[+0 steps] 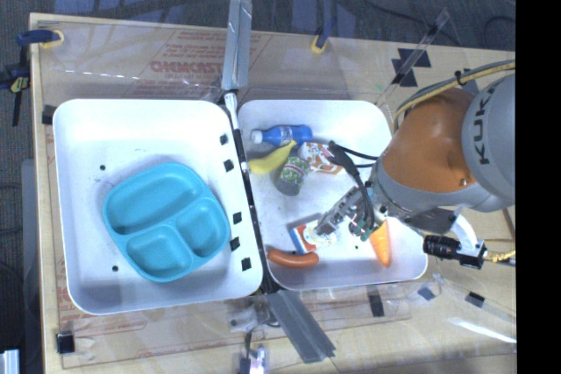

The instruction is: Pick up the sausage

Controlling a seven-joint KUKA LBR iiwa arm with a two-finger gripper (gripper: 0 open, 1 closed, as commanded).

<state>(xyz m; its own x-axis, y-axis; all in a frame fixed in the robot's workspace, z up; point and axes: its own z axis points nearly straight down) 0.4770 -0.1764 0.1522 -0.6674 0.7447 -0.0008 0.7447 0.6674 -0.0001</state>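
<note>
The arm [438, 158] hides part of the carrot [380, 245] and right bin [351, 111]

The worktop [131, 48] carries 2 white bins. The left bin [79, 144] holds a blue 3-part tray [165, 220]. In the right bin [359, 114], right of the tray, lie a blue bottle [280, 135], a banana [269, 158], a grey can [290, 177], a carrot [380, 244] and a small carton [306, 236].
</note>
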